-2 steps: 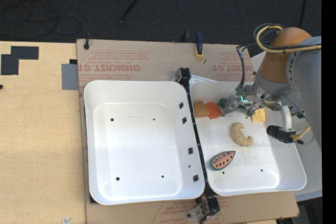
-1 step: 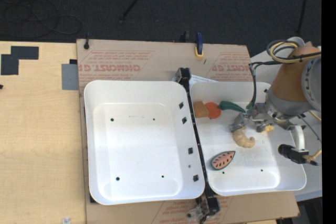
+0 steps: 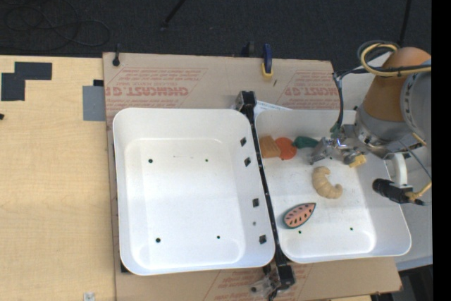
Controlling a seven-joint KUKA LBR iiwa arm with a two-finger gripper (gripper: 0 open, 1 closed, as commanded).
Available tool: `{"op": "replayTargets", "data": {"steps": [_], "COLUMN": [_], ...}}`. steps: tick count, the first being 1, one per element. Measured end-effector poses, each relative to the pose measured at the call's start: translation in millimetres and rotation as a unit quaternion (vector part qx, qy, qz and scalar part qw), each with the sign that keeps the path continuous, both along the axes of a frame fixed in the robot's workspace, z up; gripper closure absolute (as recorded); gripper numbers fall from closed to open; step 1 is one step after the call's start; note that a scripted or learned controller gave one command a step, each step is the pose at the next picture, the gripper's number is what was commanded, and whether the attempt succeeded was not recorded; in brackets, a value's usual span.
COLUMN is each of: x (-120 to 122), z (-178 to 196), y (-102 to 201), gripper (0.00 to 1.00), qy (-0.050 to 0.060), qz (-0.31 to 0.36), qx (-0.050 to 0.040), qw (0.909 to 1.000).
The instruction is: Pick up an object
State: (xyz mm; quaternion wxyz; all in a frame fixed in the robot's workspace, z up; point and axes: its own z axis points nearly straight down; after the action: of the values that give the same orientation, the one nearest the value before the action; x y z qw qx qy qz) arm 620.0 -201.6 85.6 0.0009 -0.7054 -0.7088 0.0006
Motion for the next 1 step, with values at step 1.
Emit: {"op": "replayTargets", "data": {"steps": [1], "x": [-55.0], "z": [0.3], "y": [18.9], "gripper": [0.00], "qy": [0.002], "qz": [-0.005], "qx": [0.0008], "qw": [1.0000]}}
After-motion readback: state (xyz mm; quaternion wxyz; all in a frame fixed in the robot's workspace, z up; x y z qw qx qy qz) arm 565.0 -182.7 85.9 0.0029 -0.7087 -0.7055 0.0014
